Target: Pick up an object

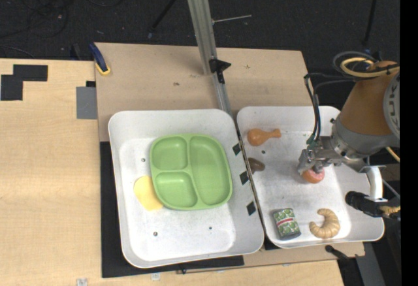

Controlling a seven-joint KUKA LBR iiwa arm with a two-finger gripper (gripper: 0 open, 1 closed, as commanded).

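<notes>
- Two bins sit side by side on the bench: left bin (130, 128), right bin (287, 118).
- In the left bin: a divided plate (191, 171), with a flat disc (145, 192) tucked partly under its left edge.
- In the right bin: a drumstick (262, 136) at the rear; a round fruit (314, 175) right of centre, the gripper (313, 162) directly over it; a can (285, 223) at the front, a croissant (326, 223) to its right.
- A metal post (204, 36) stands behind the bins.

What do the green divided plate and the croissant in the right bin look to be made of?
The green divided plate looks like moulded plastic: one even colour, soft sheen, rounded compartment walls. The croissant looks like a plastic or rubber toy rather than pastry: smooth tan ridges with a slight gloss. The view is too coarse to say which.
</notes>
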